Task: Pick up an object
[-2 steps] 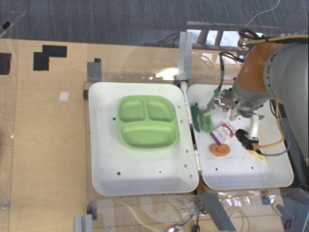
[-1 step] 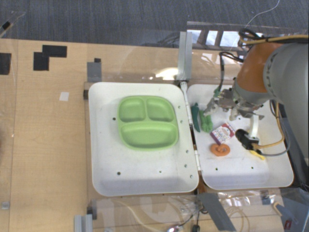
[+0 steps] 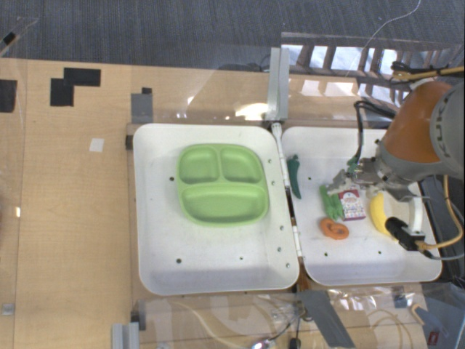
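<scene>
Down in the right bin [image 3: 407,267], low over a small white-and-pink carton [image 3: 353,204] lying among a green pod-like toy [image 3: 333,203], an orange slice [image 3: 334,228] and a yellow banana [image 3: 378,214]; jaws [image 3: 354,182] hidden under the wrist, so impossible to tell whether open or closed. Probably light and thin-walled, that carton, stiff enough to pinch but likely to dent, with smooth printed faces that could slip; best taken across its short width, clear of the pod touching its left side. Over in the left bin [image 3: 156,260], well apart, lies a green divided plate [image 3: 221,184], broad and flat, awkward to pinch except at the rim.
</scene>
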Available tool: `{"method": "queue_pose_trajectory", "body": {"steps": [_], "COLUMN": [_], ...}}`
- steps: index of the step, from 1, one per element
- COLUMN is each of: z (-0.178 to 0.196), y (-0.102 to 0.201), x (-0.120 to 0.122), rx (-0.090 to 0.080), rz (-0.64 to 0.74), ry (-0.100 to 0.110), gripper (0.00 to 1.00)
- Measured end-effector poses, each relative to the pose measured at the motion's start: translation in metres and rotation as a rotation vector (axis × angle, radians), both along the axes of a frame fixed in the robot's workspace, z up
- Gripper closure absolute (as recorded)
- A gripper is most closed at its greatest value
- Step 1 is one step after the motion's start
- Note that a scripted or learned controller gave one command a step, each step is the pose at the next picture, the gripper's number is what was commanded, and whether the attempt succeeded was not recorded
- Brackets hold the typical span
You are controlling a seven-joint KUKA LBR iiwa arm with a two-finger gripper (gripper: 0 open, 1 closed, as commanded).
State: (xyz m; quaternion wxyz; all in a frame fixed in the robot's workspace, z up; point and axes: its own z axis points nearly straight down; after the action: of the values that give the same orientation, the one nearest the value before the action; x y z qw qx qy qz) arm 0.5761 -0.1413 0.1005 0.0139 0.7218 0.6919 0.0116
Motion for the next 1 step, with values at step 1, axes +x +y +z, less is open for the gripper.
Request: {"method": "queue_pose_trajectory", "body": {"steps": [1], "z": [0.0012], "y": [0.0186], "x": [-0.0086], "rx": [-0.014], "rz": [0.232], "ry": [-0.007], "gripper": [0.00]}}
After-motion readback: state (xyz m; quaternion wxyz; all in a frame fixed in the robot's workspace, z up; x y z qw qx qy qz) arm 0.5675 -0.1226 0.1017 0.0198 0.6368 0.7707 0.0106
